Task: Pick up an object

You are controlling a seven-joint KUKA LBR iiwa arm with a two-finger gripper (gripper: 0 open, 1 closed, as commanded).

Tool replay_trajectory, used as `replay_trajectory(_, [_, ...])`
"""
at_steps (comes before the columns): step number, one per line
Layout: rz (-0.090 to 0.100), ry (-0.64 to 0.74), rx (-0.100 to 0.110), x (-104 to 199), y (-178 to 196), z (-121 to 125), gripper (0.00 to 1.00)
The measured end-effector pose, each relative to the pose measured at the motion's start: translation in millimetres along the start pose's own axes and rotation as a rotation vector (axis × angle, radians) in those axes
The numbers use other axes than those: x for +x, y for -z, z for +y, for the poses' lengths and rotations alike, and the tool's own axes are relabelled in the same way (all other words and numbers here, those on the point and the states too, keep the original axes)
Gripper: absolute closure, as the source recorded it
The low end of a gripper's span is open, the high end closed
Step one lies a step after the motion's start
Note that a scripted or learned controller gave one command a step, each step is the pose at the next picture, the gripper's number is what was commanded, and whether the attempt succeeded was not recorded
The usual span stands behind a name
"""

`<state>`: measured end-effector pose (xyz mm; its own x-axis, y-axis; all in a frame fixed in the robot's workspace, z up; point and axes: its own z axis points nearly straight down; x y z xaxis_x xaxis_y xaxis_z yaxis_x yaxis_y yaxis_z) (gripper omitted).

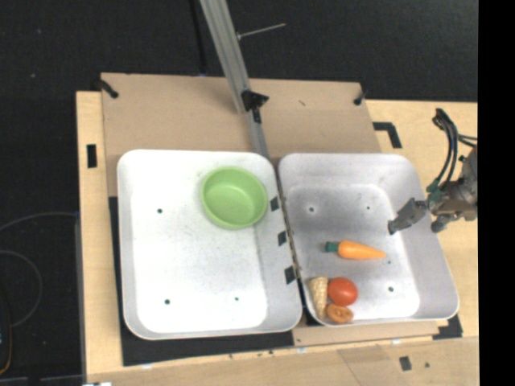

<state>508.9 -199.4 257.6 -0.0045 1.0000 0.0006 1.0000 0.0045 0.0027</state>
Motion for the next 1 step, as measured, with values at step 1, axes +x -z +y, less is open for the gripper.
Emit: replay_trajectory(1, [0.0, -0.001, -0.001, 0.0, 0.0, 0.0, 0.0])
